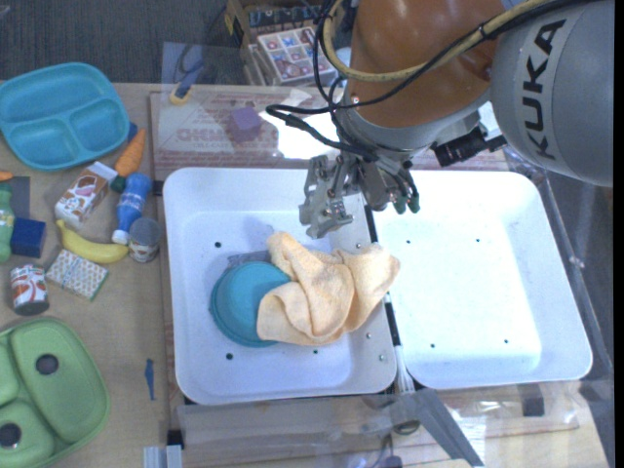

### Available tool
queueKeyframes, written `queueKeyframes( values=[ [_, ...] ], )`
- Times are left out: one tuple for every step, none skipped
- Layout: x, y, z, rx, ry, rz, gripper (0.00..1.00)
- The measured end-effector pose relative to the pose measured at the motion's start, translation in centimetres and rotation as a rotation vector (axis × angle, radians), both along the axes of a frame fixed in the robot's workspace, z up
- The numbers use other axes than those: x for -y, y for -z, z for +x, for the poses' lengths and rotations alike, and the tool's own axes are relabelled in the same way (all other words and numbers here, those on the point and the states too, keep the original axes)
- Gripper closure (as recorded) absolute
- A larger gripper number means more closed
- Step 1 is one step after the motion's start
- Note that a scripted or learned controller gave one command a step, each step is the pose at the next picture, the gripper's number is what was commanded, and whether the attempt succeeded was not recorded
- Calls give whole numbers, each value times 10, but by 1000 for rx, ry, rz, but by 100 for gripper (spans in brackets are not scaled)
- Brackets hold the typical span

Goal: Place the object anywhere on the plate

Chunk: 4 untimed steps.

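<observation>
A small blue plate (237,305) lies in the left bin (195,213), toward its front. A crumpled yellow cloth (327,289) covers the plate's right side and spreads over the divider between the bins. My gripper (329,208) hangs just above and behind the cloth, at the left bin's back right. Its metal fingers point down toward the cloth's upper edge, and I see nothing lifted between them. The arm's orange band and grey body fill the upper right.
The right bin (478,291) sits beside the left one. Left of the bins lie a banana (90,245), a blue bottle (128,206), small boxes and cans, a blue divided tray (63,112) and a green tray (44,393).
</observation>
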<state>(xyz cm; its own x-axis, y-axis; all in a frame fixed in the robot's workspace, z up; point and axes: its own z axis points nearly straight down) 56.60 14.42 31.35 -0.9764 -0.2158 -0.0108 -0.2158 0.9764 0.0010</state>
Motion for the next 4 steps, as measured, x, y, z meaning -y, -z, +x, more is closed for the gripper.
queueKeyframes(
  values=[
    [-40, 52, -17, -6, -217, -2, 100],
    [32, 11, 43, 0, -93, -2, 100],
    [-14, 38, 3, -5, -137, -2, 100],
    [49, -35, -40, 1, -391, -4, 100]
  ],
)
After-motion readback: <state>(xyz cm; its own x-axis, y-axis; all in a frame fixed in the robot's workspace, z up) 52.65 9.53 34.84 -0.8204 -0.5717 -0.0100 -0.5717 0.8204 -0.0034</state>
